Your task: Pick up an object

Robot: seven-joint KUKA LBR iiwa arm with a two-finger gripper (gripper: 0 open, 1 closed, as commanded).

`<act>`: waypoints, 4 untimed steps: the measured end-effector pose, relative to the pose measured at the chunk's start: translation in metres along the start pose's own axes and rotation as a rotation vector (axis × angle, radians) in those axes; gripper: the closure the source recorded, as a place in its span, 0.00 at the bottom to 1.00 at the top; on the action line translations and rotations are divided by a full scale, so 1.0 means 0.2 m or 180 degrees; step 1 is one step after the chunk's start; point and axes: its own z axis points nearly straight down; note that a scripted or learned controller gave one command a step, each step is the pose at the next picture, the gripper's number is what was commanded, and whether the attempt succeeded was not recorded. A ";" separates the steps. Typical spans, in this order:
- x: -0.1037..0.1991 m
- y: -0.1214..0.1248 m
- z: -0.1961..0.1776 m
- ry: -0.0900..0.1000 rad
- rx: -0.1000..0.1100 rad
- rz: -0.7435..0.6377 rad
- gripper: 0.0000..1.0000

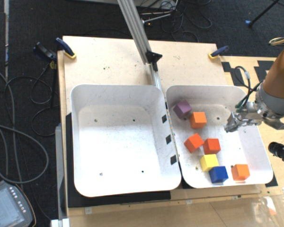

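The right bin (255, 141) holds several small blocks. A purple block (182, 109) lies at the back left, with an orange block (198, 119) beside it. Two more orange blocks (194, 142) (211, 146) sit near the middle. Toward the front are a yellow block (208, 162), a blue block (218, 174) and another orange block (240, 172). My gripper (232, 126) hangs over the right bin's right side, to the right of the blocks, and I see nothing between its fingers.
The left bin (85, 141) sits beside the right one on the wooden bench (109, 60). A slanted metal pole (135, 25) rises from behind the bins' shared edge. Clamps (66, 48) (218, 52) grip the bench's back corners.
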 end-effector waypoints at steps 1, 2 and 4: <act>0.24 0.02 0.02 0.0008 0.0005 -0.0020 1.00; 0.55 0.07 -0.03 0.0009 -0.0004 -0.0026 1.00; 1.09 0.14 -0.16 0.0010 -0.0001 -0.0024 1.00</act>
